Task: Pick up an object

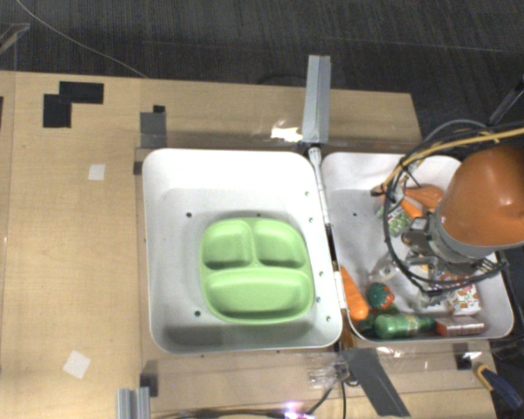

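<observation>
The gripper [426,279] hangs low in the right bin [354,177]; its state cannot be told. It should centre over one object, e.g. the carrot [355,297], before closing.

The arm [493,201] wears a glossy orange band above a grey wrist collar, with black and yellow cables [419,160] looping around it.

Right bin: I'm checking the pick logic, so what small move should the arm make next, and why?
Probably a short descent straight down. The arm's wrist hangs over the right bin, above its cluttered front corner where the carrot, green bottle and small box lie, and I see nothing between its fingers yet.
</observation>
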Tool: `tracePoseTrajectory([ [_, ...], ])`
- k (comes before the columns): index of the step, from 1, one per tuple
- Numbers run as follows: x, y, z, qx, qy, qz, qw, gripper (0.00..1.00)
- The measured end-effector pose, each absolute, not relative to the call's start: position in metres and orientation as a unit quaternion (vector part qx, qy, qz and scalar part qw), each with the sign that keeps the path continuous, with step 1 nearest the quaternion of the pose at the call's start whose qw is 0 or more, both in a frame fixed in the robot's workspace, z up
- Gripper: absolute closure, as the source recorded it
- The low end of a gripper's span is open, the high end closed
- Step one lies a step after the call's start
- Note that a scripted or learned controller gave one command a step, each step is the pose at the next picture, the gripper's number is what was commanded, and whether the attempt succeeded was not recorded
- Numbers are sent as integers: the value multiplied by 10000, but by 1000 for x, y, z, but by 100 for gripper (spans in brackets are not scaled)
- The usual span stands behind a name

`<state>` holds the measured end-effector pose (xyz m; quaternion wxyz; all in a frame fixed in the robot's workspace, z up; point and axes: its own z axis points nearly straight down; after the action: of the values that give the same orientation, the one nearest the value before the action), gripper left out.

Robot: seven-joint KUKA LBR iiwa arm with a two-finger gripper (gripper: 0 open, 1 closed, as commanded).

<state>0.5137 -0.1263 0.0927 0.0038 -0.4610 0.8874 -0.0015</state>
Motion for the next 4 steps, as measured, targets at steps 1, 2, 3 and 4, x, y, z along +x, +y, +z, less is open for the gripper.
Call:
tracePoseTrajectory([
  [1, 495, -100, 93, -4543, 8907, -82, 114, 0],
  [2, 610, -87, 90, -4751, 8799, -35, 83, 0],
  [3, 556, -110, 98, -4845, 8748, -16, 38, 0],
  [4, 526, -97, 93, -4619, 8868, -118, 107, 0],
])
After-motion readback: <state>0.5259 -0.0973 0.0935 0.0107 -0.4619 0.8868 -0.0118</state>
